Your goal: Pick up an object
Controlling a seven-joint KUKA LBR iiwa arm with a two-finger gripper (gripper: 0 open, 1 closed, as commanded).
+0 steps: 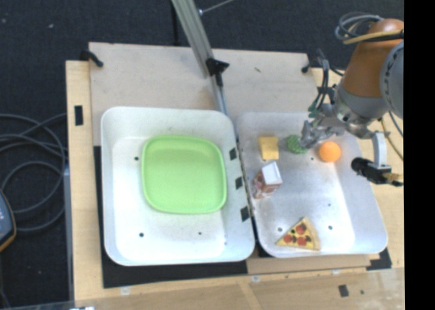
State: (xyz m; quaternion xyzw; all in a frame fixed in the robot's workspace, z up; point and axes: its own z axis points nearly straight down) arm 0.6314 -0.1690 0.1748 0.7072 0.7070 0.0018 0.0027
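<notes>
Arm (370, 74) reaches into the right bin (353, 224), its gripper (310, 133) low over a small green object (295, 143) near the bin's back wall; whether the jaws are apart or together cannot be told. An orange ball (329, 151) sits just beside, a yellow block (268, 147) on the other side. Crowding is the risk: a slightly off descent could nudge the ball or miss the green piece.
</notes>
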